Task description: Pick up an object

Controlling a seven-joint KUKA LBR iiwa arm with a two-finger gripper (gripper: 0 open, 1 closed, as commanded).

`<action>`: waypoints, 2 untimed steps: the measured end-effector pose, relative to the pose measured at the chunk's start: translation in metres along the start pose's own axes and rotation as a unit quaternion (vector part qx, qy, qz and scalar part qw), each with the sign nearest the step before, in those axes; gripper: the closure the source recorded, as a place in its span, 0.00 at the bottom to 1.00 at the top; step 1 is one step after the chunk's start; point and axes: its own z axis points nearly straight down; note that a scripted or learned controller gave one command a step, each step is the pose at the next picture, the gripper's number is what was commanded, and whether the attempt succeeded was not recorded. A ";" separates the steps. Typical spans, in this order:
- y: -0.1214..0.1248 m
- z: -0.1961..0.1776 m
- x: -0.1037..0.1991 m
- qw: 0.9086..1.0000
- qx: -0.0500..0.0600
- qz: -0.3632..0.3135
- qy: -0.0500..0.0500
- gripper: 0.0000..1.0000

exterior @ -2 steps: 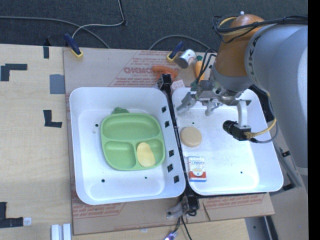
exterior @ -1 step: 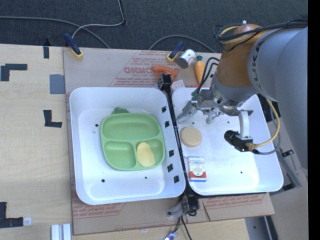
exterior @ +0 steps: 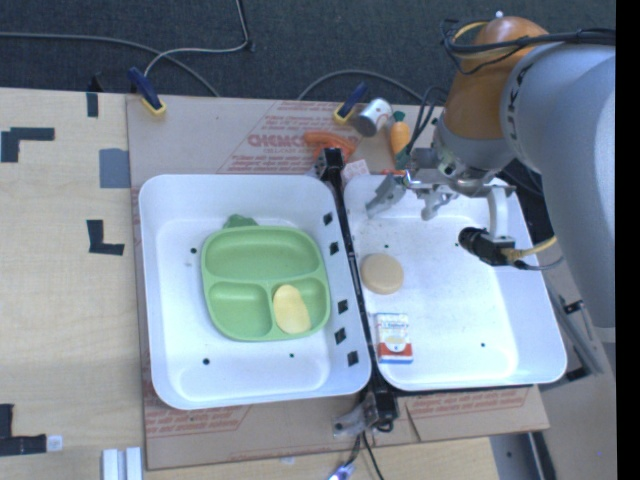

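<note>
Jaws of the grey two-finger gripper [exterior: 410, 200] stand spread wide over the right white bin [exterior: 500, 353], holding nothing. At about seven o'clock from them lies a round tan cookie-like disc [exterior: 382, 273]; further along, a small white carton with red and blue print [exterior: 392, 335], its writing too small to read. Red lettering on the cardboard sheet [exterior: 270, 138] is illegible.

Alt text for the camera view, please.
A grey arm's open gripper hovers over the right bin, which holds a round tan object and a small carton. The left bin holds a green divided plate with a yellow item.
</note>
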 end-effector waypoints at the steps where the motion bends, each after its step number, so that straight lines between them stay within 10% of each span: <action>1: -0.084 0.045 -0.024 1.000 0.001 0.001 0.000 0.00; 2: -0.012 0.000 0.037 1.000 -0.001 -0.001 0.000 0.00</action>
